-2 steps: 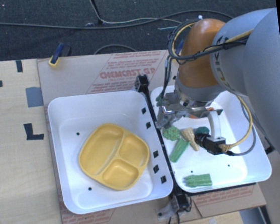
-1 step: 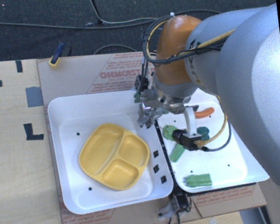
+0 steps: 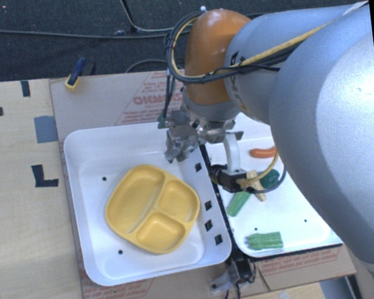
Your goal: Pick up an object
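End effector (image 3: 181, 145) over yellow 3-sect. plate (image 3: 153, 208), L bin (image 3: 84, 192).

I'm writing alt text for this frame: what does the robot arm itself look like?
The arm is bulky and smooth, light grey, with a rounded orange band above the wrist. Yellow and black cables loop along it beside the band. The gripper at its end is a compact, dark grey metal assembly.

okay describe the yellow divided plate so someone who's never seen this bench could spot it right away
Start with the left white bin, away from the arm. The yellow plate lies flat in its middle, split into three compartments. It is far larger than the small green and orange pieces in the other bin.
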`<control>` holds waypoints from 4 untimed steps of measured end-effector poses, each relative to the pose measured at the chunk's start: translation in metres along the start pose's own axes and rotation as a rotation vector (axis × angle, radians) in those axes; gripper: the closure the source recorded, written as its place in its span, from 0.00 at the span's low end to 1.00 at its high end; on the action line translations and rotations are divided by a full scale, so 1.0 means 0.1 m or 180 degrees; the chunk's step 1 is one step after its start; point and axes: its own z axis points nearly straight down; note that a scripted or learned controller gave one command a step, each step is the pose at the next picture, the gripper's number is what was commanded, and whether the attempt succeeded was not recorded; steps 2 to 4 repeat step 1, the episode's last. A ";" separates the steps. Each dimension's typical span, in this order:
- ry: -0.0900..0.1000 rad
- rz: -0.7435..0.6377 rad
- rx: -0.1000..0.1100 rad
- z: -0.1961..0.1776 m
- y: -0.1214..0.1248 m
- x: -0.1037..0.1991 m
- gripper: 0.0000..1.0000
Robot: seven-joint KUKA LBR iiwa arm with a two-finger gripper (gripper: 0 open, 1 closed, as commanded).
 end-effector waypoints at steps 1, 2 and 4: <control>-0.0004 0.0007 0.0005 0.00 -0.01 -0.02 0.00; -0.0004 0.0007 0.0005 0.00 -0.01 -0.02 0.00; -0.0004 0.0007 0.0005 0.00 -0.01 -0.02 0.00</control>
